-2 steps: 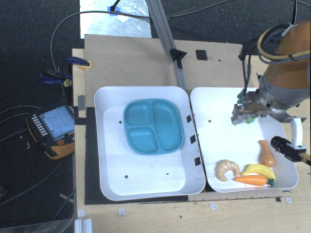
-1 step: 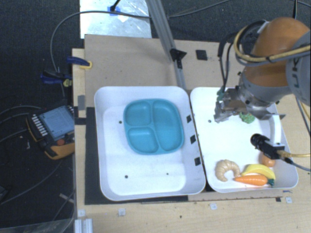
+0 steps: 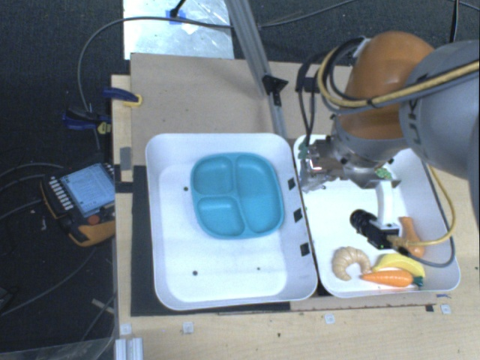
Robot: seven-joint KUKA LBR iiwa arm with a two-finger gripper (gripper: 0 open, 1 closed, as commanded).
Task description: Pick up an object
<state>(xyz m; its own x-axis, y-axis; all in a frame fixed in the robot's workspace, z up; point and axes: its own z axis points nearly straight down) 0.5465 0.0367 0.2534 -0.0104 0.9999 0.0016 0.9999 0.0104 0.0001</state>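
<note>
In right bin [image 3: 442, 276], near corner: croissant [image 3: 351, 262], banana [image 3: 400, 264], carrot [image 3: 388, 279], long axes left-right. Gripper [image 3: 316, 165] at far-left edge, well apart; jaw state unclear.

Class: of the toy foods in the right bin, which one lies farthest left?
The croissant: pale tan and curled, it lies left of the carrot and banana.
</note>
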